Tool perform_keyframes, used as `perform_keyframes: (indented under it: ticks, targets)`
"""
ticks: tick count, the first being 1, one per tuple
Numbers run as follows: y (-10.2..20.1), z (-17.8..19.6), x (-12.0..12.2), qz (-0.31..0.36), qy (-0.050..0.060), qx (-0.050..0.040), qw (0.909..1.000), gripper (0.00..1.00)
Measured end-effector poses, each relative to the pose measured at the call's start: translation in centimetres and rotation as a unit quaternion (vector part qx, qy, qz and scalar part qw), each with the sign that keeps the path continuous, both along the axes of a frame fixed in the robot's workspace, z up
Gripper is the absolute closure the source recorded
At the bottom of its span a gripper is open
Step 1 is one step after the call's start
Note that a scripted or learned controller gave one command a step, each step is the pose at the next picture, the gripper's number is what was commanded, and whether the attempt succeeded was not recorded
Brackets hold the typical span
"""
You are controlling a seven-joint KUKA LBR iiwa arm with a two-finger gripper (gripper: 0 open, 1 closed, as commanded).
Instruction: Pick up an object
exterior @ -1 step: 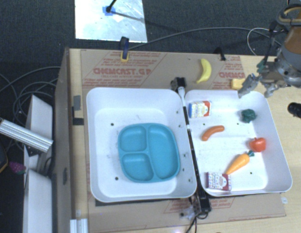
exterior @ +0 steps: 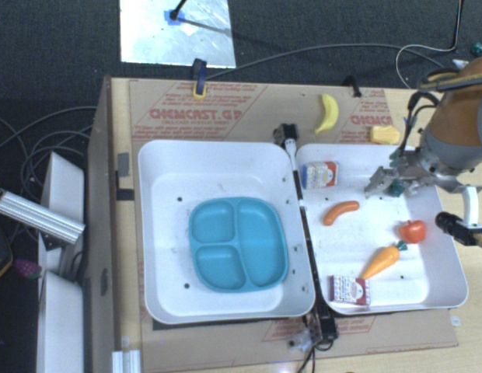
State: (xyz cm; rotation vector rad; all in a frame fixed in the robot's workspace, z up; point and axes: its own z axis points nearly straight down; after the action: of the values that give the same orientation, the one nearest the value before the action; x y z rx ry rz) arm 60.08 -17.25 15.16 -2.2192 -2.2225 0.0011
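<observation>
Reaching stage: gripper (exterior: 385, 182) spread open, empty, low over right bin's (exterior: 447, 243) far side. Nearest target, toy sausage (exterior: 340, 212), just nearer-left. Next: shift over it, descend, clench.

plate (exterior: 238, 243) light blue | bins (exterior: 167, 177) white | banana (exterior: 329, 113) yellow | carrot (exterior: 380, 262) orange, green top | tomato (exterior: 413, 231) red
</observation>
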Motion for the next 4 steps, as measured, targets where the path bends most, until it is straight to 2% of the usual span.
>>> perform_keyframes:
  ticks: [1, 2, 3, 4]
  targets:
    - [-0.6, -0.6, -6.1, 0.0, -0.001, -0.0003, 1.0, 0.0]
    - [1.0, -6.7, -8.7, 0.0, -0.001, -0.0002, 1.0, 0.0]
    - [1.0, -5.7, -8.6, 0.0, -0.003, -0.0004, 1.0, 1.0]
    - [1.0, -5.7, -8.6, 0.001, -0.003, -0.0004, 1.0, 0.0]
